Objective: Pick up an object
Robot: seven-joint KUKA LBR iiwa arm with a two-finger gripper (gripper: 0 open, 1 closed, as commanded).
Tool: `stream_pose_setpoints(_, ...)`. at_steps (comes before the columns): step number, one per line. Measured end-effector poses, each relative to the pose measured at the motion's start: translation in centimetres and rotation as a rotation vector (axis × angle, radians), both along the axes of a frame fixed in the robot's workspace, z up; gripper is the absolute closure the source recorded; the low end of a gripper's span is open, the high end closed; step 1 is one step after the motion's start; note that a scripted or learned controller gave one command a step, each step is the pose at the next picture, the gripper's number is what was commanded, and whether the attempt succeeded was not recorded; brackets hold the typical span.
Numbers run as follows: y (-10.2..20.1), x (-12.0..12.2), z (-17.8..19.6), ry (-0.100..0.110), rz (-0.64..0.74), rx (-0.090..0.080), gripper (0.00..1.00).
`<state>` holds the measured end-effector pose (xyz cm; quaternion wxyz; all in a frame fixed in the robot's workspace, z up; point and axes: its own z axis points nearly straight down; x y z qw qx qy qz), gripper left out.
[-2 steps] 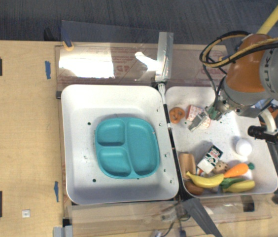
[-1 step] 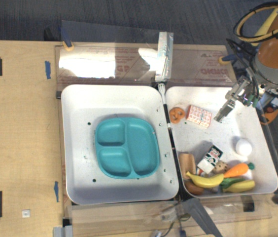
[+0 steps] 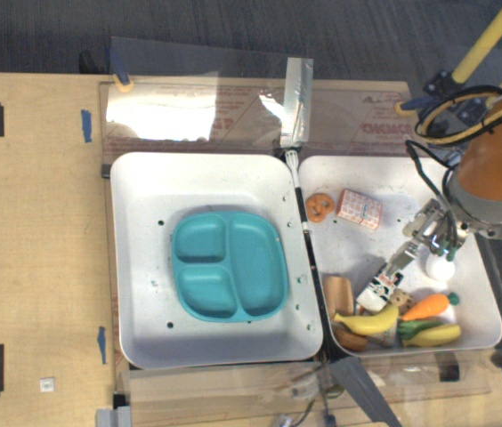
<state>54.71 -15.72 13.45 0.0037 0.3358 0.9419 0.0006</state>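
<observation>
The right bin (image 3: pixel 358 247) holds several small toys. An orange round face (image 3: pixel 319 205) and a pink patterned box (image 3: pixel 359 209) lie at its far left. Along the near wall sit a brown block (image 3: pixel 338 294), a banana (image 3: pixel 367 323), a carrot (image 3: pixel 426 308) and a yellow-green corn piece (image 3: pixel 431 334). My gripper (image 3: pixel 386 281) reaches down-left from the wrist, its tip right at a small black-and-white item (image 3: pixel 378 292) just above the banana. A white rounded object (image 3: pixel 438 267) lies under the wrist.
The left bin (image 3: pixel 135 238) carries a teal divided plate (image 3: pixel 230 265) in its middle. A clear plastic panel (image 3: pixel 198 105) and metal strip (image 3: pixel 296 100) stand behind the bins. Yellow and black cables (image 3: pixel 465 96) hang at the upper right.
</observation>
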Motion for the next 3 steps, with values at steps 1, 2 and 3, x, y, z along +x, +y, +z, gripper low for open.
stream_pose_setpoints(1, -4.9, -6.6, -0.3, 0.007, -0.450, 0.003, 0.00)
stream_pose_setpoints(2, -4.9, -6.5, -4.4, 0.002, -0.579, 0.007, 0.00)
stream_pose_setpoints(3, -4.8, -6.3, -3.3, -0.004, -0.577, 0.009, 1.00)
